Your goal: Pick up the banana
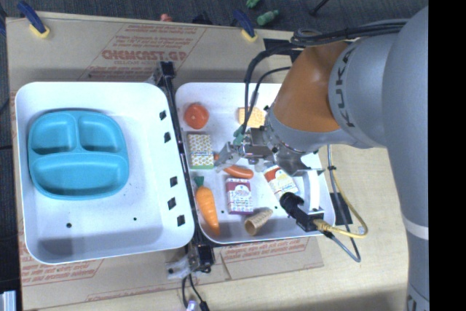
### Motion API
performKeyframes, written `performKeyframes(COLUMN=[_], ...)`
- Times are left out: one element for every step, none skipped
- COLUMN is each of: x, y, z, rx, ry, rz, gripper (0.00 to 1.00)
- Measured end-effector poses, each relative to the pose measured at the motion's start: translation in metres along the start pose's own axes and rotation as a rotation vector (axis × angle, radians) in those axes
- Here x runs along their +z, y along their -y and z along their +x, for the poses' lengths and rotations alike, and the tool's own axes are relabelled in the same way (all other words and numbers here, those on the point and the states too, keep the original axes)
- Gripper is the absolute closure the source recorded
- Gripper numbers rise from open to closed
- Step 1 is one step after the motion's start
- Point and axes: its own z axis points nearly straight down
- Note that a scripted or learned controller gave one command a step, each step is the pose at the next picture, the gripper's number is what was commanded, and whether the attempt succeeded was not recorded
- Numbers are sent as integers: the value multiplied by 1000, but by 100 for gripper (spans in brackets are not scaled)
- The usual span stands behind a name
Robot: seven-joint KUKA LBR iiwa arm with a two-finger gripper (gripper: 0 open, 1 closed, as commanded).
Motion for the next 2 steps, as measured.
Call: performKeyframes(x=[0, 0], y=[34, 30], z=[84, 159], rx=[181, 377], ry=[0, 0], rz=[0, -2], gripper=[0, 0])
